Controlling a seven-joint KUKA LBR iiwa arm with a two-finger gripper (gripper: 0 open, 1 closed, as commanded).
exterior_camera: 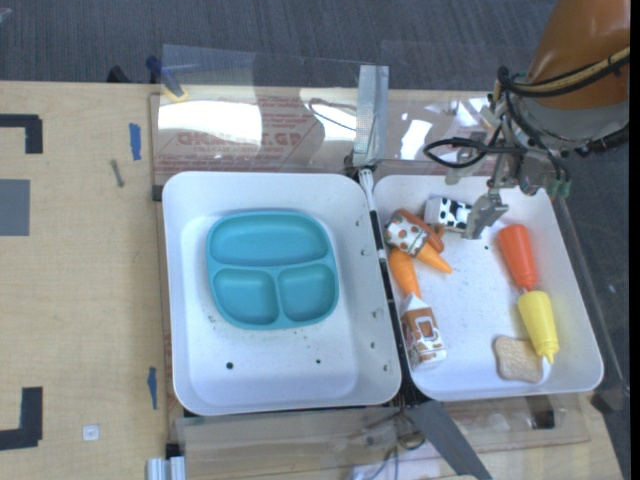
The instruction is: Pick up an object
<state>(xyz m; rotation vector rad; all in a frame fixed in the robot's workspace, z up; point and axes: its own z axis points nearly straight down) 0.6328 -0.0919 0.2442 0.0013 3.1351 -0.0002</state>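
Here, gripper at right bin far edge, beside cow toy; finger state unclear. Toy probably light, rigid; pinch its narrow sides.

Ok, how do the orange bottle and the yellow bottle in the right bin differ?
The orange bottle lies farther from the camera, nearer the gripper; the yellow bottle lies closer to the near rim. The yellow bottle's tip touches a tan piece of bread; the orange bottle touches no food. Both lie flat, nearly end to end, along the right bin's right side.
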